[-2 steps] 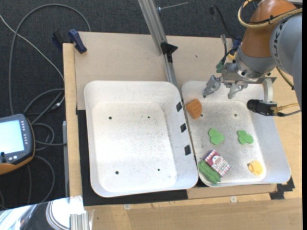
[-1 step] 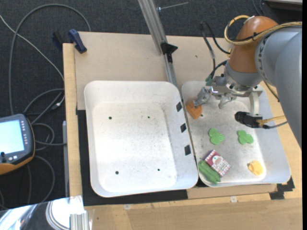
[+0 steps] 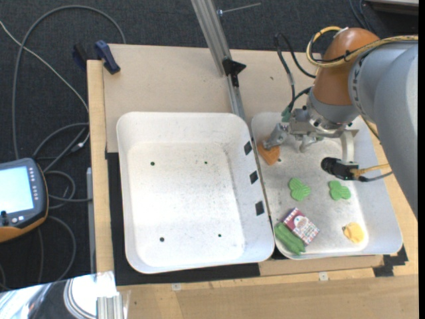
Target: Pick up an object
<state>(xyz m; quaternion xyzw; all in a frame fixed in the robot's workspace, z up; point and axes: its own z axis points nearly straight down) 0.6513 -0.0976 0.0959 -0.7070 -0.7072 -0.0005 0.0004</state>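
Orange object [image 3: 269, 153]: small, rounded lump, matte, at the far left corner of the right bin [image 3: 382, 234], close against the bin's left wall. Directly above and touching or almost touching it, the gripper [image 3: 275, 140], metallic grey, angled down and to the left from the wrist. Open or closed: cannot tell from this slant, nor whether anything is gripped.

Behind the gripper, the arm [image 3: 385, 65]: smooth grey casing, glossy orange band curved over the wrist, black cables looping beside it.

Elsewhere in the right bin, well apart from the orange lump: two flat green lobed pieces, one [image 3: 299, 190] mid-bin, the other [image 3: 339, 191] to its right; a small yellow lump [image 3: 354, 232] near the front right; a printed red-and-white packet [image 3: 302, 224], rectangular, tilted, touching a dark green oblong piece [image 3: 290, 238] at the front left rim.

Left bin [image 3: 133, 135]: shallow white tray, rounded corners, floor speckled with fine dark flecks and four dark dots. Three small black clips [image 3: 253, 177] along the edge shared by the two bins.

Bench [image 3: 166, 78]: pale, rough board. Blue clamp [image 3: 106, 56] on its far left corner. Ribbed aluminium post [image 3: 209, 25] slanting up from the far edge.
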